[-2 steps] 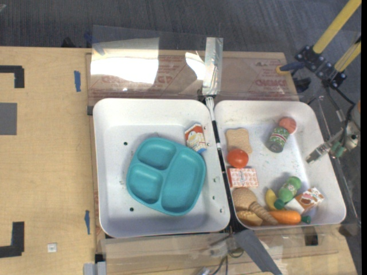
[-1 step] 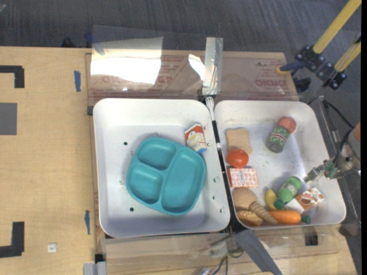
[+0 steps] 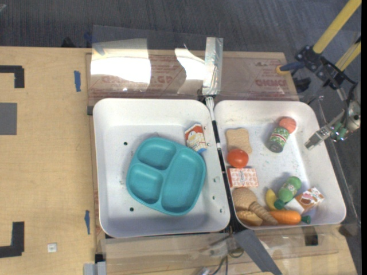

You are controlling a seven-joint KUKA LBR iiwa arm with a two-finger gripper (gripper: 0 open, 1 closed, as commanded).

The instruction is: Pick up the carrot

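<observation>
Carrot (image 3: 285, 216) lies on its side at the near edge of the right bin (image 3: 319, 153), its orange body running left to right with the green end toward the right. It touches a bread roll (image 3: 248, 202) and a cone (image 3: 265, 213) on its left, and a banana (image 3: 270, 199) sits just behind it. A green bottle (image 3: 289, 189) rests just behind the carrot, and a small carton (image 3: 310, 199) lies beside that, near the bin's right corner.

Farther back in the same bin, a pink box (image 3: 243, 177) lies flat, with a tomato (image 3: 238, 157) just behind it and a slice of bread (image 3: 237, 138) behind that, along the bin's left wall. A can (image 3: 280, 135) with a red top lies tilted toward the back right.

Left bin (image 3: 112, 171) holds a teal divided plate (image 3: 166, 176), and a small milk carton (image 3: 196, 137) stands near its right wall, touching the plate's back edge.

Both bins sit side by side on the wooden surface (image 3: 43, 153), with a clear sheet (image 3: 149, 70) behind them.

Pincer (image 3: 324, 134) hangs over the right rim of the right bin, well apart from the carrot. Whether it is released or clenched cannot be told at this size; nothing is seen in it.
</observation>
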